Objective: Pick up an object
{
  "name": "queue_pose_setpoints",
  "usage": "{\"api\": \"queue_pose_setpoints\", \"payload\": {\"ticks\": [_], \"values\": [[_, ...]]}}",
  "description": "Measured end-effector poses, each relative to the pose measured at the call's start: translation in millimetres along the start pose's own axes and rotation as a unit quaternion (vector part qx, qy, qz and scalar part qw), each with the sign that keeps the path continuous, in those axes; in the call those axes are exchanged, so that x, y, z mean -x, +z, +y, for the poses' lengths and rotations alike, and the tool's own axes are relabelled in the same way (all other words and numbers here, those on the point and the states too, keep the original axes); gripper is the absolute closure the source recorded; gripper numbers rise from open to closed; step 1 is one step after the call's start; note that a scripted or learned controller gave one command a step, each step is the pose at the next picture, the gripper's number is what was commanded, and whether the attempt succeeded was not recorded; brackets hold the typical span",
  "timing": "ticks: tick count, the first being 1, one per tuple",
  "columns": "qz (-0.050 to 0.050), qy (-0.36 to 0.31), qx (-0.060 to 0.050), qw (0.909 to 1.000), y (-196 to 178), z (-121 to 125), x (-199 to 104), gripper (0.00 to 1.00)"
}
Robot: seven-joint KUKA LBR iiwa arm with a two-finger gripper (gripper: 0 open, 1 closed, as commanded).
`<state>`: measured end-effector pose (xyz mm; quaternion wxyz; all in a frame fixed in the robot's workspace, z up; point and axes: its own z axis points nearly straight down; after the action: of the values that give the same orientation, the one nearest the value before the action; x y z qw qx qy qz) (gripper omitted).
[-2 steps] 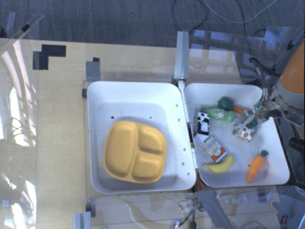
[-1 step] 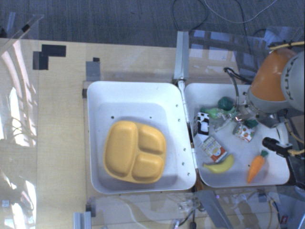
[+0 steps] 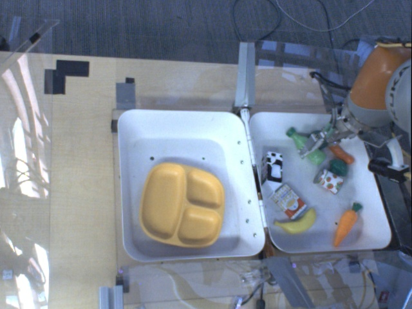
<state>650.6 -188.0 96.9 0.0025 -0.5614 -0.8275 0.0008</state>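
The right bin point(image 3: 278, 125) holds several toy items. A green bottle point(image 3: 298, 138) lies at its back, with a small orange piece point(image 3: 342, 153) and a teal block point(image 3: 338, 167) to its right. My gripper point(image 3: 324, 140) hangs low over the back of this bin. It is right beside the green bottle, and a pale green part point(image 3: 315, 155) shows just under it. Further forward lie a strawberry-print box point(image 3: 329, 183), a black-and-white carton point(image 3: 275, 166), a red-and-white packet point(image 3: 288, 199), a banana point(image 3: 297, 222) and a carrot point(image 3: 346, 225).
The left bin point(image 3: 132, 172) holds a yellow divided plate point(image 3: 182, 204). A metal post point(image 3: 245, 76) stands behind the seam between the bins. The arm's orange band point(image 3: 376, 76) sits over the right bin's back right corner, and cables point(image 3: 302, 11) lie on the floor beyond.
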Motion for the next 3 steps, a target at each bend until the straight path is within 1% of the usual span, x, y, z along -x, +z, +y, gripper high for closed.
{"api": "queue_pose_setpoints", "payload": {"ticks": [1, 2, 3], "values": [[0.003, 0.006, -0.010, 0.9999, -2, 13, -9, 0.00], [0.004, 0.002, -0.012, 0.9999, -9, 14, -9, 1.00], [-0.003, -0.029, 0.004, 0.9996, -119, 33, -28, 1.00]]}}
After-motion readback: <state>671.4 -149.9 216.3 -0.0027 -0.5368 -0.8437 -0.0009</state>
